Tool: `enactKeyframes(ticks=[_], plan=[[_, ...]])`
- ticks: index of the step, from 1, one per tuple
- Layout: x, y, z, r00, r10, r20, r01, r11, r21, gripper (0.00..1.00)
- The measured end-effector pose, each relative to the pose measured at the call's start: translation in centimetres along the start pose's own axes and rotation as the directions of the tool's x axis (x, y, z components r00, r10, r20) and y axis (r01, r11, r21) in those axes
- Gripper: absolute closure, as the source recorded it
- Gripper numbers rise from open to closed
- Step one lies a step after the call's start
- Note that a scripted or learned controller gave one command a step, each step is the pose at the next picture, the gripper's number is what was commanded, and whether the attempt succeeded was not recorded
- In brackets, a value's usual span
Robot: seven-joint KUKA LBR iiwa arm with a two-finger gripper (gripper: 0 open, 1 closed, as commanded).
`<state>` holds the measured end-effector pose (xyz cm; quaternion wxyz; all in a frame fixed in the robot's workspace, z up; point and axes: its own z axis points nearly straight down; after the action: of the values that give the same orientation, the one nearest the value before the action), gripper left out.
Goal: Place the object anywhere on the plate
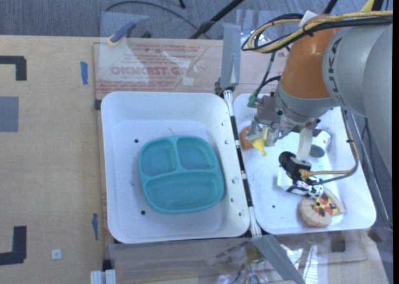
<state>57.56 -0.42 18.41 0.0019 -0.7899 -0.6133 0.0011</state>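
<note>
A teal plate (181,174) with three compartments lies in the left bin (118,114). My gripper (260,132) hangs low over the near-left part of the right bin (361,214), close to the wall between the bins. A small orange and yellow object (254,140) sits right at the gripper's tip, partly hidden by it. I cannot tell whether it is held or resting on the bin floor. The gripper is to the right of the plate, across the divider.
A toy pizza slice (320,208) lies at the front of the right bin. A small white cylinder (320,143) lies behind the arm. Cables run above the right bin, and a clear sheet lies behind the left bin.
</note>
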Motion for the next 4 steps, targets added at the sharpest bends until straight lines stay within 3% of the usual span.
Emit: enactKeyframes(ticks=[1, 2, 3, 4], plan=[[4.3, -6.2, -0.3, 0.994, -0.112, 0.001, 0.112, 0.994, -0.001, 1.00], [4.2, -6.2, -0.3, 0.994, -0.111, 0.001, 0.111, 0.994, -0.001, 0.00], [4.2, -6.1, -1.2, 0.994, -0.109, 0.000, 0.109, 0.994, -0.002, 1.00], [5.0, -11.2, -2.2, 0.947, -0.322, 0.001, 0.322, 0.947, 0.000, 1.00]])
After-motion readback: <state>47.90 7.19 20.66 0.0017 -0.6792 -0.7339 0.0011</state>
